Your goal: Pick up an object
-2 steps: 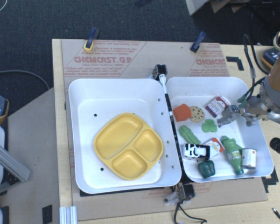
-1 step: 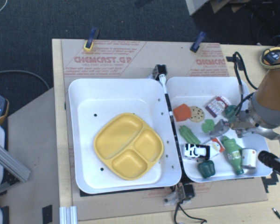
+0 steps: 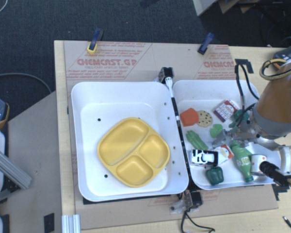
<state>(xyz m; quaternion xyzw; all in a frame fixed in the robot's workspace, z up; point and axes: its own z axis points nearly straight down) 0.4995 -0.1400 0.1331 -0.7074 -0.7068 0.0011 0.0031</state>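
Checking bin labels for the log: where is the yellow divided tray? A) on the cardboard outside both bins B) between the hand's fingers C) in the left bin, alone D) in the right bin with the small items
C: the yellow divided tray lies flat in the left bin; the small items sit in the right bin.

A yellow three-compartment tray [image 3: 134, 152] is seen lying in the left white bin [image 3: 82, 101], while a blue-and-yellow clamp [image 3: 93, 42] and a blue clamp [image 3: 205, 43] are fixed at the board's [image 3: 136, 62] far edge.
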